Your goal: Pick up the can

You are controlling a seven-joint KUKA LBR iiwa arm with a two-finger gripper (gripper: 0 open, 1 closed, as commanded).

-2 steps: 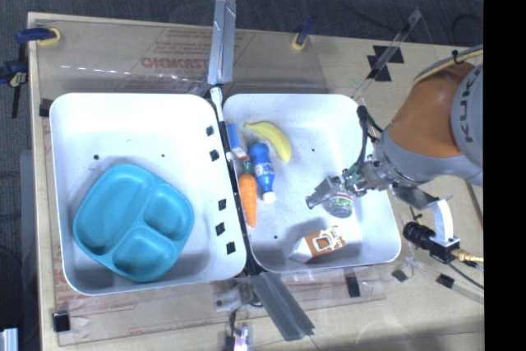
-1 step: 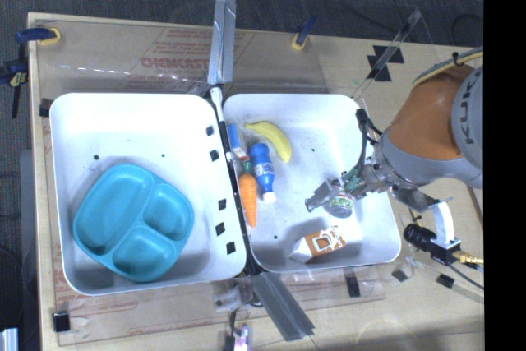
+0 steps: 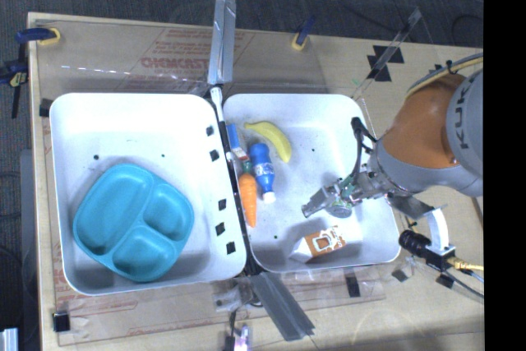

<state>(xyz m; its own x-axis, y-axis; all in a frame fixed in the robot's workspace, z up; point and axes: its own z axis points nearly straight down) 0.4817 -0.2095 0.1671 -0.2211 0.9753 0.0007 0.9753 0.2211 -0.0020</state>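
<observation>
You see the gripper (image 3: 319, 205) low inside the right bin (image 3: 329, 107), near its front right part. You cannot tell if it is open or closed, and nothing is seen in its grasp. The can (image 3: 236, 142), if the slim blue and red thing is the can, lies along the left wall of this bin, well apart from the gripper. Beside it lie a banana (image 3: 275, 137), a blue bottle (image 3: 262, 167) and a carrot (image 3: 248, 198). An orange carton (image 3: 323, 243) lies just in front of the gripper. The left bin (image 3: 123, 115) holds a blue plate (image 3: 133, 219).
</observation>
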